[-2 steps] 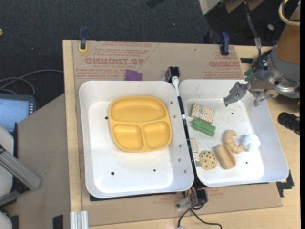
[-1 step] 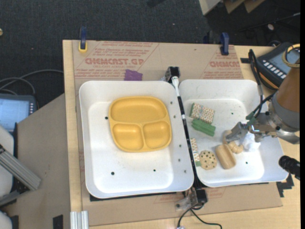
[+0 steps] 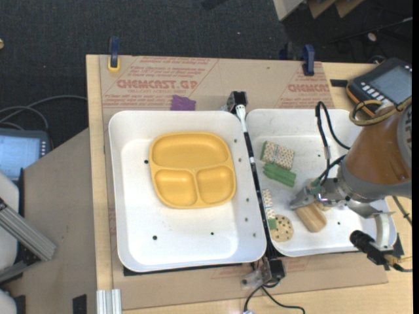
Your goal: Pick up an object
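The tabletop [image 3: 157, 77] carries two shallow white bins side by side; the left bin [image 3: 131, 195] holds a yellow divided plate [image 3: 192, 169], lying flat with one long compartment toward the far side and two smaller ones toward the near side; the right bin [image 3: 340, 237] holds the small objects. The arm [image 3: 380, 156] reaches in from the right and ends low over the right bin; its claw [image 3: 313, 198] sits just above a tan wooden block [image 3: 311, 217], close to or touching its upper end; whether the claw is open or closed cannot be told from this angle. Left of the claw a green block [image 3: 279, 174] lies in the bin; a patterned green-and-white block [image 3: 278, 153] lies just beyond it; a round speckled piece [image 3: 281, 226] lies near the bin's near left corner, beside the wooden block. A small purple piece [image 3: 182, 102] rests on the tabletop beyond the left bin.
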`<state>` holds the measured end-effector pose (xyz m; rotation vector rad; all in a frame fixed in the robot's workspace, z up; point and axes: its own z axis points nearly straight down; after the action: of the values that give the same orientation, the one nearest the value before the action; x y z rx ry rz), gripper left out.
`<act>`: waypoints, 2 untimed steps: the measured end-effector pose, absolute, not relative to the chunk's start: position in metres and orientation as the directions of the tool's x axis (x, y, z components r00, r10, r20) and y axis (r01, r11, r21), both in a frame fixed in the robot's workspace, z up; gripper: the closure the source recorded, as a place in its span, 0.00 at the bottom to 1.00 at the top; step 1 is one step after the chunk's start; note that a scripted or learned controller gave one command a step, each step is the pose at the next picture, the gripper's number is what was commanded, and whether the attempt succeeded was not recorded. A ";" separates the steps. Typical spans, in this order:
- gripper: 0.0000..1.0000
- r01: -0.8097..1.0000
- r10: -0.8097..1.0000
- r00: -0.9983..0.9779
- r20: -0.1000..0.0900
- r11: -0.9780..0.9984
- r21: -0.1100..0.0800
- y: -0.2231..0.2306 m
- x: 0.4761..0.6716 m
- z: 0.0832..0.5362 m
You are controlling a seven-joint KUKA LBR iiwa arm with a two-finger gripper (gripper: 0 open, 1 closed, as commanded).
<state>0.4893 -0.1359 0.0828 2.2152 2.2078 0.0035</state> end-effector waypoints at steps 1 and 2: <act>1.00 1.000 1.000 0.004 -0.012 -0.004 0.021 -0.137 0.492 0.101; 1.00 1.000 1.000 -0.006 -0.001 0.006 0.010 -0.098 0.492 0.206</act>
<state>0.4918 -0.0979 0.2061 2.2098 2.2220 0.0102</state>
